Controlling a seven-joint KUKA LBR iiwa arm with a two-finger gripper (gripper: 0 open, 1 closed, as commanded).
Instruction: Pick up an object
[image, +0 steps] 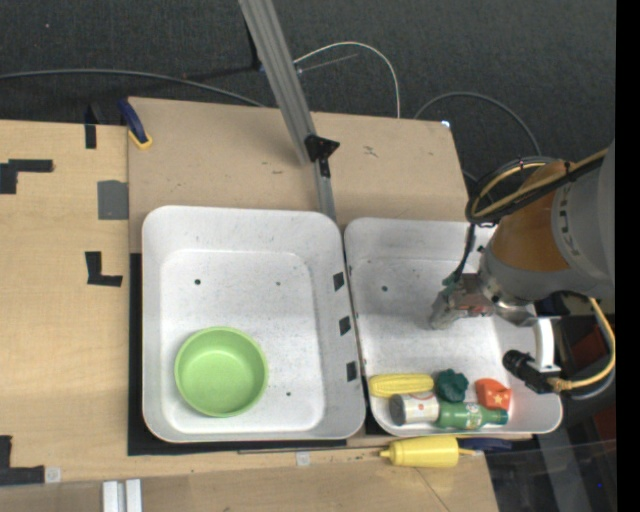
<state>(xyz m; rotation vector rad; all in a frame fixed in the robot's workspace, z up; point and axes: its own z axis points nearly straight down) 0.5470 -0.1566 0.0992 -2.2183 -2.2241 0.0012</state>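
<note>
**Currently: end effector over the right bin, no object taken**

Item 1. End effector (447, 305): hangs over the bare middle of the right bin (400, 250), at about 3 o'clock of the frame, below the grey arm with its orange band (530, 235). Nothing shows between its tips. Whether it stands wide or narrow cannot be told from this slant.

Item 2. Right bin contents, all crowded along the near wall at 5 o'clock of the end effector:
- corn cob (400, 384), yellow, lying flat
- white can with a red label (414, 409), on its side, just below the corn
- dark green piece (451, 384), shape unclear
- green bottle (472, 417), lying flat, touching the can
- red-orange piece (493, 395), at the far right of the cluster

Item 3. Yellow bottle (424, 453): lies on the table (60, 300) outside the bin, just beyond its near rim.

Item 4. Left bin (240, 250): holds a green bowl (221, 371) at its 7 o'clock corner, upright, well apart from the arm.

Step in hand, as judged: approach; no pick begun. The next move calls for travel toward 5 o'clock, a choice of one item from the tight cluster, then a descent. The corn cob at the cluster's open edge looks the easiest reach; neighbours touching each other risk a fouled grip.
</note>
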